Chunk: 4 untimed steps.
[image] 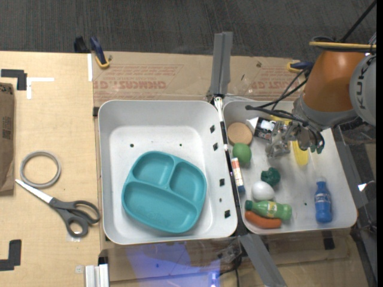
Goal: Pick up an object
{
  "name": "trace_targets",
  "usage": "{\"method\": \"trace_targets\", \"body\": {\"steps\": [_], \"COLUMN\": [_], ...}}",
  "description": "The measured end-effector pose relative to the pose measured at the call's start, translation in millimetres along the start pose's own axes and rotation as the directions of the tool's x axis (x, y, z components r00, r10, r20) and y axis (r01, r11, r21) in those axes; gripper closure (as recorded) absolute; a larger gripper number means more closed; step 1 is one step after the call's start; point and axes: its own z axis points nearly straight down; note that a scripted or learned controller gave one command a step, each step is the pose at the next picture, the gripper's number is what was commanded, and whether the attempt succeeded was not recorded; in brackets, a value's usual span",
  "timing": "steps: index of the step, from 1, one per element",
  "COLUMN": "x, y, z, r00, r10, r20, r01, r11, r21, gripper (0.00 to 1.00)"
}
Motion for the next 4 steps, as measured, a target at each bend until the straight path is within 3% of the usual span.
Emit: {"method": "trace_targets", "body": {"steps": [1,2,3,4], "x": [5.6,5.7,4.0,4.1], "y": [-79.5,-79.3,-79.4,-79.3], "z": [1.0,1.1,-9.6,-9.5], "r00": [0.994,0.994,0.994,0.994], "r10": [-0.107,-0.107,-0.107,-0.107], "r20": [-0.001,-0.002,0.004,0.004], "r01": [0.107,0.107,0.107,0.107], "r11": [0.994,0.994,0.994,0.994], "r21": [0.000,0.000,0.001,0.001], "gripper": [1.00,0.00,1.00,0.00]}}
